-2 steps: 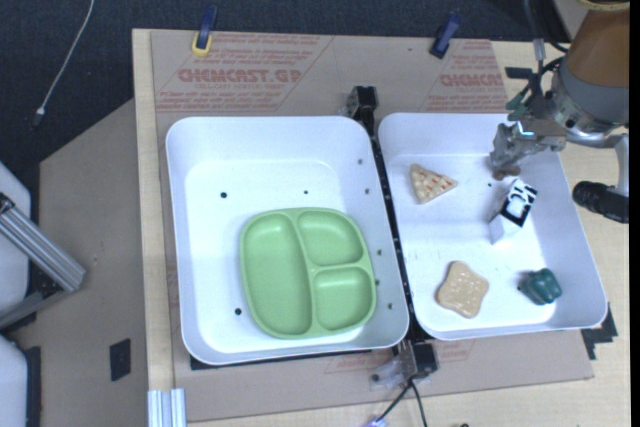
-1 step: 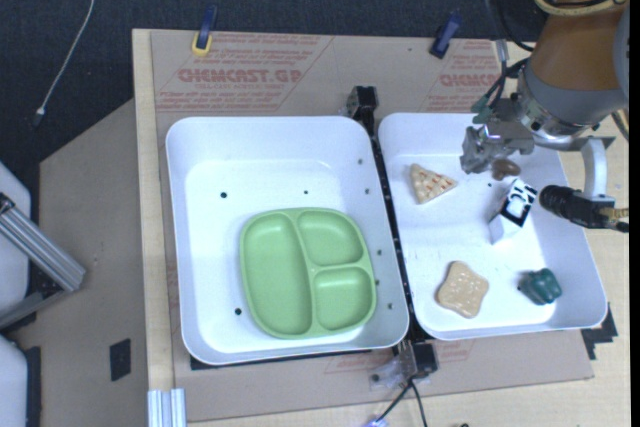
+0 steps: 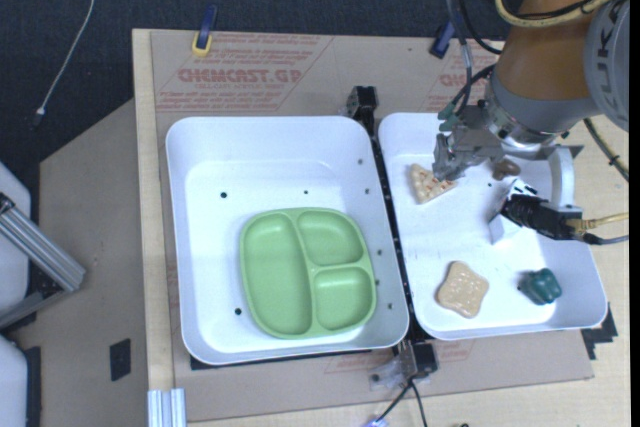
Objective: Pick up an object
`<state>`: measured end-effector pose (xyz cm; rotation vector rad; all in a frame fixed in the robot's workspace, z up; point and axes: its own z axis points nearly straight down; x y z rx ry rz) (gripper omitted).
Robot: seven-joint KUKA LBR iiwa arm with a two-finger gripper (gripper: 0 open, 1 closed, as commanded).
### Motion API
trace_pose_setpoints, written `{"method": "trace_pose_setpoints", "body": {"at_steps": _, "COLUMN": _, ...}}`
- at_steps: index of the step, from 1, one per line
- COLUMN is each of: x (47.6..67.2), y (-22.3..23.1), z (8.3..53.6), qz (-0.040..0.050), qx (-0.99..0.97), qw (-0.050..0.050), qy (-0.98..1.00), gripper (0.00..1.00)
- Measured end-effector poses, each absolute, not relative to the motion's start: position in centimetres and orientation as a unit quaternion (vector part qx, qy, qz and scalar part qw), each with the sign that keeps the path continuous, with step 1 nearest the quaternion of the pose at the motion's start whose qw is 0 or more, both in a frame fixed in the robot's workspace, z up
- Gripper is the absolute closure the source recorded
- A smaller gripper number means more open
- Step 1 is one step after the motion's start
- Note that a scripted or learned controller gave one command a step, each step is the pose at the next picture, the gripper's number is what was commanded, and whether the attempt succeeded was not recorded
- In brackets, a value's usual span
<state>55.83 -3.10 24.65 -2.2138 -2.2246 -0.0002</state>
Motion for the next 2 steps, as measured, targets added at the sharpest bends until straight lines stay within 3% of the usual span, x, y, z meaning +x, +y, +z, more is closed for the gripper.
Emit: {"method": "trace_pose_setpoints", "body": {"at_steps": 2, "x": 52.8, "y": 7.1, "z": 22.8, "qz": 0.0011, "qx": -0.705, "qw": 0.003, "qy": -0.709, "gripper": 1.0}}
